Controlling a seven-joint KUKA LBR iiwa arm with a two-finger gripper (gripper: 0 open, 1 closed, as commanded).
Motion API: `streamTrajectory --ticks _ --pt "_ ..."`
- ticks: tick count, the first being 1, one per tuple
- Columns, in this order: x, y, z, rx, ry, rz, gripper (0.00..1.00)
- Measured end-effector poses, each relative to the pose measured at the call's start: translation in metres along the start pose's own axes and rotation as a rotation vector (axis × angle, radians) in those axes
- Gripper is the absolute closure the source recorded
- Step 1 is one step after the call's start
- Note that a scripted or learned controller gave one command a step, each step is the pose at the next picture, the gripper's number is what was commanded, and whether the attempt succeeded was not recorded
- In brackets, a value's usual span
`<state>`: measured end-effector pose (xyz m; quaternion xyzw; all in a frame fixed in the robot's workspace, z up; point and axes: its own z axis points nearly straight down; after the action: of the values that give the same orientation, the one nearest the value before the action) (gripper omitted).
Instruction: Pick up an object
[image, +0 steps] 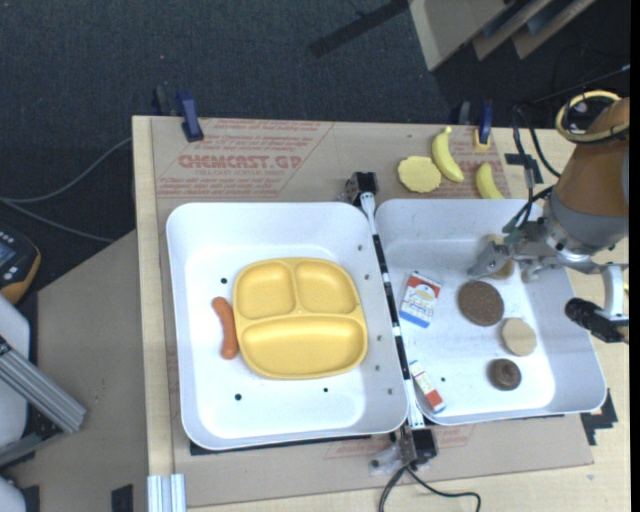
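Reaching in from the right, the tool (497, 262) hangs over the right bin (560, 400).

The scene was evenly and brightly lit from above, with soft, short shadows. The left bin (190, 300) and right bin (560, 395) were near overexposed, their white floors washed out with little surface detail. The yellow tray (298, 318) showed mild sheen on its ridges. The dark carpet (80, 80) stayed dim and slightly noisy. Focus was moderate overall; the arm (592, 185) looked soft at the right edge, and small print on the board (240, 160) was legible but fuzzy.
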<state>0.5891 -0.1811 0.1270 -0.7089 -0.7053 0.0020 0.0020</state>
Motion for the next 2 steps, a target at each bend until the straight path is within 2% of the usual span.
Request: streamTrajectory --ticks 1,2 --pt "0.007 -0.041 0.046 0.003 0.003 -0.003 0.00" --pt "-0.034 0.011 0.042 -0.008 0.001 -0.006 0.00"
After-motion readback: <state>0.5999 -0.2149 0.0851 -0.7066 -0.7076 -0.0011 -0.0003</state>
